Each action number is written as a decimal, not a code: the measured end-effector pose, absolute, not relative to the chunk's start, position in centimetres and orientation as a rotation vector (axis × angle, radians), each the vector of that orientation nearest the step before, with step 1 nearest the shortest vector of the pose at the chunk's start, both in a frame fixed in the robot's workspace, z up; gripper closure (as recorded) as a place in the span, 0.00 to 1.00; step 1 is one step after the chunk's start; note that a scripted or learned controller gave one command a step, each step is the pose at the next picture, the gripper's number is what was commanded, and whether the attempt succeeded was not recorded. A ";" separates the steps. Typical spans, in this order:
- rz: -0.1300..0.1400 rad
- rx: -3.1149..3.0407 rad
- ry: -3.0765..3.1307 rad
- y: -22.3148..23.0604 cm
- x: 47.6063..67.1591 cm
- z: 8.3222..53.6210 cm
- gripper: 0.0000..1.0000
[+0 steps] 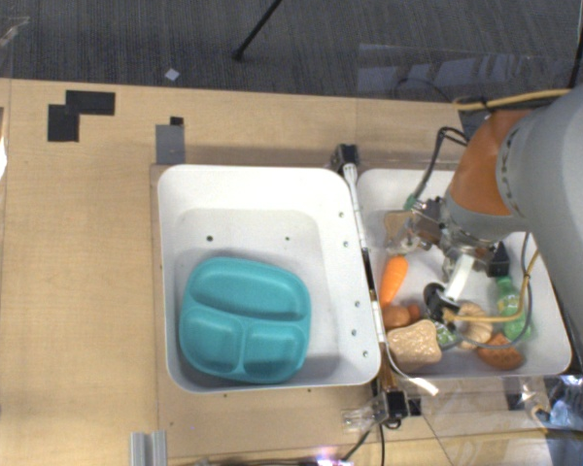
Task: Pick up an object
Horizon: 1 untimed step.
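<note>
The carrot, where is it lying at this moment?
In the camera view, the orange carrot lies in the right bin, near its left wall. The gripper is to its right, and a tan block lies below it.

the gripper (445,297) hangs low in the right bin (374,197), amid a heap of small items. a carrot (394,278) lies just to its left, a bread slice (415,344) below-left. the divided tray (244,319) sits in the left bin (243,187), well left.

Orange carrot (394,279) lies slanted by the right bin's (374,194) left wall. Tan bread chunk (415,344) sits at its near-left corner; small mixed toys crowd the near edge.
</note>
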<state>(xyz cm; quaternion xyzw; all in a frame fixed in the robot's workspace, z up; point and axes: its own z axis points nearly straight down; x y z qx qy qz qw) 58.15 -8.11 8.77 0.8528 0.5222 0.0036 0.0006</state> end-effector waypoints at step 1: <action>0.020 2.831 1.343 -9.0 49.1 8.9 0.00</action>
